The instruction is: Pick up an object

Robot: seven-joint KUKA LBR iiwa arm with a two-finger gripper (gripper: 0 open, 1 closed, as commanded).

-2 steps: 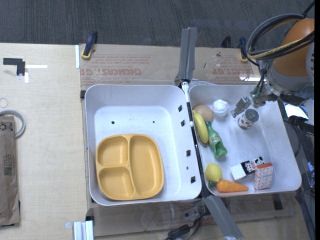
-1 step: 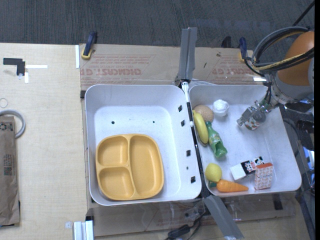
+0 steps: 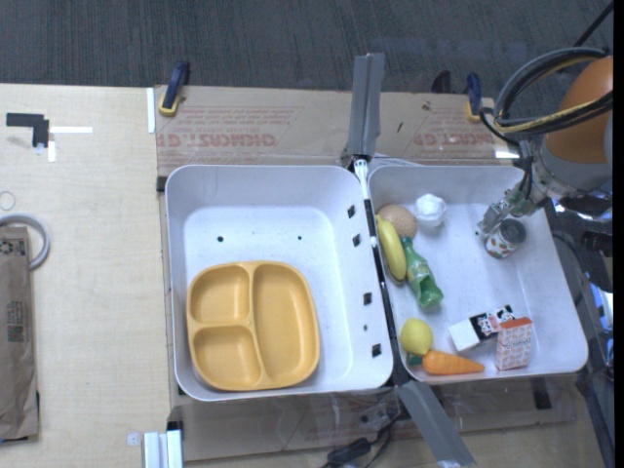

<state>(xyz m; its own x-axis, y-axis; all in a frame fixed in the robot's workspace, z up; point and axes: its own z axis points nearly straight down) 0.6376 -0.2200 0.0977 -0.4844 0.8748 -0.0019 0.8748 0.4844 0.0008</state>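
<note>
Along the lower edge of the right bin [image 3: 570, 354] lie an orange carrot [image 3: 451, 364], a yellow lemon [image 3: 416, 336], a small red carton [image 3: 514, 344] and a black-and-white box [image 3: 480, 328]. Left of them, the other bin [image 3: 244, 203] holds a yellow divided plate [image 3: 253, 325]. Farther up, a green bottle [image 3: 422, 276] lies beside a banana [image 3: 392, 249], with a brown potato-like item [image 3: 398, 219] and a white cup [image 3: 430, 207] near the upper wall. At the upper right, the tool [image 3: 504, 219] hangs just above a small round object [image 3: 503, 241]; whether it is clenched or released cannot be told.
</note>
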